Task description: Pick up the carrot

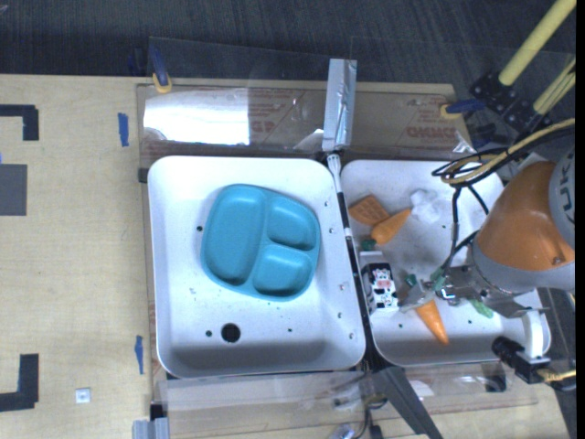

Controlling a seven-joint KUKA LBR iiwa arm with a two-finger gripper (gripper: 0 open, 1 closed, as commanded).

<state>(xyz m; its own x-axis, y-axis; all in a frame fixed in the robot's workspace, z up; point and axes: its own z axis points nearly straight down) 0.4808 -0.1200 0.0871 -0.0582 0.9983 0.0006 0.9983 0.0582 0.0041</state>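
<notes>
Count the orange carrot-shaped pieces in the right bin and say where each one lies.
2. One carrot lies near the right bin's upper left, beside a tan waffle-like piece. The other lies lower, near the front wall, just beside the arm. The arm may hide more.

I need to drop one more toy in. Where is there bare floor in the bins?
Left bin: bare around the blue plate, widest along its near edge. Right bin is crowded: carrots, a cracker and the arm over it.
</notes>
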